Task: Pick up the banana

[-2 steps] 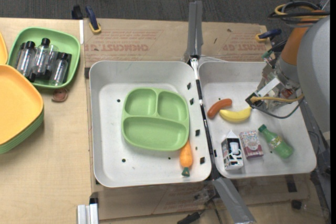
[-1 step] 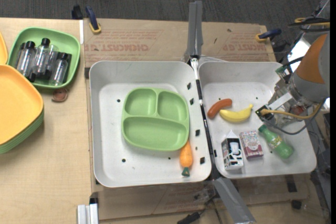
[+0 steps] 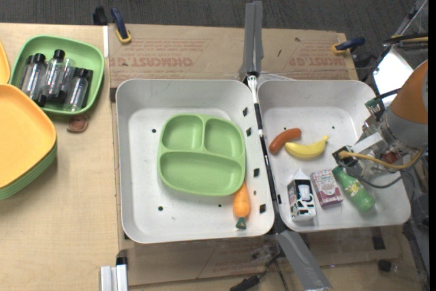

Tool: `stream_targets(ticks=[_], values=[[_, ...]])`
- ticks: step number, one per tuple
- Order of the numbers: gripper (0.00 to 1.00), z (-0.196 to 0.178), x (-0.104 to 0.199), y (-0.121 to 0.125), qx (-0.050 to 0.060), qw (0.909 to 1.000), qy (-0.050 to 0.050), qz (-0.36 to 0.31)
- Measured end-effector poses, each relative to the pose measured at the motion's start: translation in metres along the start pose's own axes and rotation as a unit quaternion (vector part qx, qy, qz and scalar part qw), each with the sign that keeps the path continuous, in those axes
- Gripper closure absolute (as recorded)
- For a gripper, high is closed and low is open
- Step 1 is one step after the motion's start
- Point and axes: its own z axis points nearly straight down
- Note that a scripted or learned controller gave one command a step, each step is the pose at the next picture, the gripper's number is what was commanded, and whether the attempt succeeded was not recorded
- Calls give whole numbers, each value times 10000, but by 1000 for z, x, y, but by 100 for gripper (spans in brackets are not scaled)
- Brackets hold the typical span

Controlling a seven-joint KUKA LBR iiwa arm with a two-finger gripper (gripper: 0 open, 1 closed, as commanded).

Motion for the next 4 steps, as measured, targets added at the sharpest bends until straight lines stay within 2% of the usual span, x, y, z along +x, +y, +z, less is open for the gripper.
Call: stream_targets(ticks=[1, 2, 3, 4], values=[[100, 0, -38, -12, 5, 9998, 7, 216], [100, 1, -43, -16, -38, 9995, 0, 320], [100, 0, -43, -13, -2, 9992, 10, 410], [0, 1, -50, -4, -102, 9988, -18, 473]])
